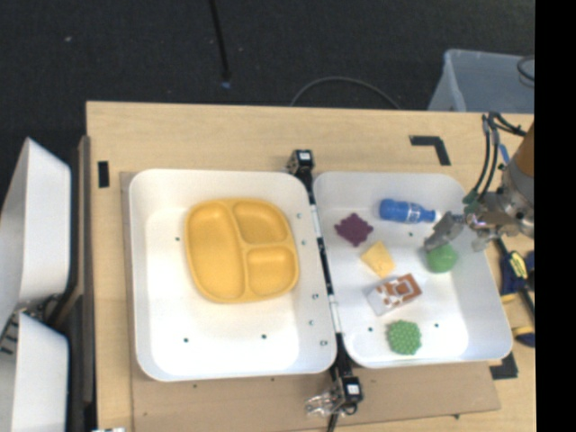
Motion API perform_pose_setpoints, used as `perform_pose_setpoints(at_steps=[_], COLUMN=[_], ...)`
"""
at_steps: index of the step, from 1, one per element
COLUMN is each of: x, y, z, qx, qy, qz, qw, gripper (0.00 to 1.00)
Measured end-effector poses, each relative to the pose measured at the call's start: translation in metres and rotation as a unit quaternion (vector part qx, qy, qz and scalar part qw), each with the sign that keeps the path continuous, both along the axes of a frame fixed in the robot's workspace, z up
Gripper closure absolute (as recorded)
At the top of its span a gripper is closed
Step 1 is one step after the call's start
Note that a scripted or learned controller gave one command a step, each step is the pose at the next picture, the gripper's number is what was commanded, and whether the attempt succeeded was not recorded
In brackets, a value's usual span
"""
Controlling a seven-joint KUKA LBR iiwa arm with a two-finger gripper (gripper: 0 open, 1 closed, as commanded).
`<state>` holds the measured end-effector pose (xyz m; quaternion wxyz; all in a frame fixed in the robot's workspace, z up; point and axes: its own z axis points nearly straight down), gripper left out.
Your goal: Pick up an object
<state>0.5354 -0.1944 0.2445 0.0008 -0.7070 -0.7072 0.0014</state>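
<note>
My claw (453,232) is hanging over the right-hand bin (477,331), out by its right side, and most of my arm is cut off at the picture's edge, so you only get the wrist and a tangle of cables. One grey finger (443,233) slants down to the left, right above the green ball (441,259). It looks like it's touching the top of the ball or just over it, can't tell which. Can't tell how wide I'm open either, since the other finger is lost in the wrist clutter.

Just left and a bit farther back lies the blue bottle (405,211) on its side. Then going left: a yellow wedge (379,259), a purple block (354,229), and nearer, a small brown and white packet (395,293), too blurry to read. A bumpy green ball (403,337) sits at the near edge.

Left bin (162,349) holds a yellow divided plate (241,249).
</note>
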Motion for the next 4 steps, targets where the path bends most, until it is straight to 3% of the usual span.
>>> perform_pose_setpoints(at_steps=[2, 3, 4], x=[0.007, 0.008, 0.007], y=[0.007, 0.006, 0.000], z=[-0.093, -0.079, -0.015], qx=[-0.0004, -0.0008, -0.0012], qy=[-0.001, -0.004, -0.006], qz=[-0.002, -0.004, 0.000], qw=[1.0000, 1.0000, 1.0000], gripper=[0.00, 1.00, 1.00])
